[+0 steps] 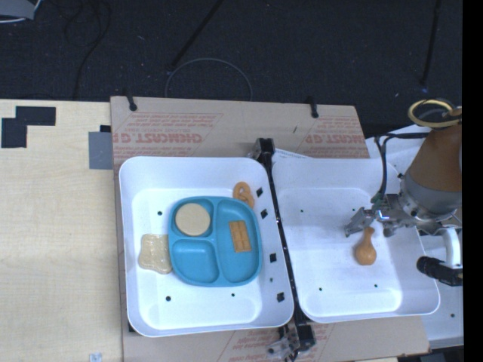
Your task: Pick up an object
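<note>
Nearest the camera, the left bin (143,308) holds a blue tray (204,266) with three compartments. A tan round (192,219) fills the tray's 10 o'clock compartment, and an orange bar (240,236) lies in the 2 o'clock one. A pale slice (155,253) lies touching the tray's edge at 9 o'clock. A pretzel (243,193) sits just off the tray at 1 o'clock.

In the right bin (339,300), a drumstick (365,249) lies at about 3 o'clock from the bin's middle, thick end toward the camera.

The gripper (370,219) hangs right above the drumstick's thin end. Its fingers are spread apart, with nothing between them. The arm (438,164) reaches in from 3 o'clock.

Farther back, cardboard (226,127) lies under both bins.
</note>
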You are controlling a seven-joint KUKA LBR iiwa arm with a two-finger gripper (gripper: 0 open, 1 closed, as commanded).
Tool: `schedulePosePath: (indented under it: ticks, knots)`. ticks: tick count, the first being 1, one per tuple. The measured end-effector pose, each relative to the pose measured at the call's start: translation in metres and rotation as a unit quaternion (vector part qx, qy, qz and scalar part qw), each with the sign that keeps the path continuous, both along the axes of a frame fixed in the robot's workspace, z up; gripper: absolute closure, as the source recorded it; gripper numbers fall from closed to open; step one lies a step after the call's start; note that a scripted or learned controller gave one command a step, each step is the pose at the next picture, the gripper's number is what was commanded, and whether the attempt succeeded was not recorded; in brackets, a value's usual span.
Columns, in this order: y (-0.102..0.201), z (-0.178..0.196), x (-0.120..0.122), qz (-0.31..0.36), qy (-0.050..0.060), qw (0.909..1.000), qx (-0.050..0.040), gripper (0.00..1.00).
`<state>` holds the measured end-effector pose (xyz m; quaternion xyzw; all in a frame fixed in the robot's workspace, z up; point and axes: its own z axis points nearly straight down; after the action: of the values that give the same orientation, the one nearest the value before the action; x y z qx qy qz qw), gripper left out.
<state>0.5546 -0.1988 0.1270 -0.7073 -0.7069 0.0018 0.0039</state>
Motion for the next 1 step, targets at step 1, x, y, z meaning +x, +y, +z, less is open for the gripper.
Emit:
schedulePosePath:
  ticks: [1]
  knots:
    - [0.0011, -0.0414, -0.0002, -0.001, -0.002, 1.0000, -0.0010, 0.00]
